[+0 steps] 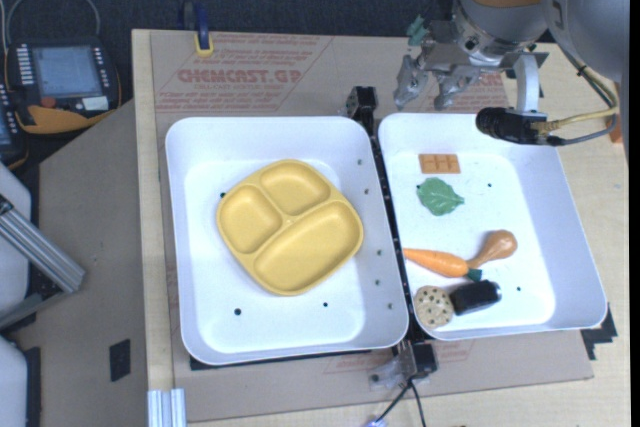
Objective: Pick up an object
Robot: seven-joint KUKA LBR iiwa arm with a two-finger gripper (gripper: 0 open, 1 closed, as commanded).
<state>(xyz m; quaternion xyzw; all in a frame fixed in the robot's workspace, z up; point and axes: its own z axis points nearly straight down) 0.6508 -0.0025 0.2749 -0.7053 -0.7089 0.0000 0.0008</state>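
My gripper (428,92) hangs above the far edge of the right bin (560,215), its fingers (408,87) spread open with nothing between them. Below it in that bin lie a small brown waffle piece (439,163), a green leaf-shaped piece (439,197), an orange carrot (437,261), a tan drumstick-shaped piece (494,245), a speckled round cookie (432,307) and a black block (473,296). The waffle is the nearest of them to the gripper.
The left bin (195,215) holds a yellow divided plate (290,225). A black clamp (361,102) sits at the far end of the seam between the bins. A handheld control pendant (62,80) lies off the bench at the far left.
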